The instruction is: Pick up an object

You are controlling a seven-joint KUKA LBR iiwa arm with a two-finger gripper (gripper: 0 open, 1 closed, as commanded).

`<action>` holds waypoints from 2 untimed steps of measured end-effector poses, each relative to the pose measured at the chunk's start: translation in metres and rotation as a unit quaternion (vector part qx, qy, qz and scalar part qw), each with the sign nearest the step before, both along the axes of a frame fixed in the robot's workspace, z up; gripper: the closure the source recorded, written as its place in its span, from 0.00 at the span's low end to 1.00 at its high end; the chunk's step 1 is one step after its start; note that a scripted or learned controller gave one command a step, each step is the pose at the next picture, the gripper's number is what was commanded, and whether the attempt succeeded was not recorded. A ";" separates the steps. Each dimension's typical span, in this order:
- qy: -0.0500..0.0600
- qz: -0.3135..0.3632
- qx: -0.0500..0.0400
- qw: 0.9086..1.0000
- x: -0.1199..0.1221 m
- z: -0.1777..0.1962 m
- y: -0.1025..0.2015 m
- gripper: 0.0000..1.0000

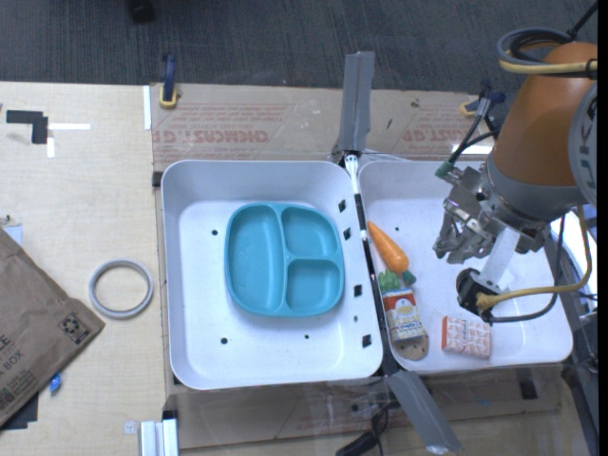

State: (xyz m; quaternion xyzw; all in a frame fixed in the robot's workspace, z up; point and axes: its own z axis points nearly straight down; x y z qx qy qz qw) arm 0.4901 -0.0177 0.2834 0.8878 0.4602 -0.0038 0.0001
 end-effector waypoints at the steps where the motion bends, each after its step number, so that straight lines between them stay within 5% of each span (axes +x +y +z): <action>1: 0.002 0.082 0.001 0.997 -0.012 -0.039 0.021 1.00; 2: 0.001 0.103 0.001 0.995 0.042 -0.048 -0.009 1.00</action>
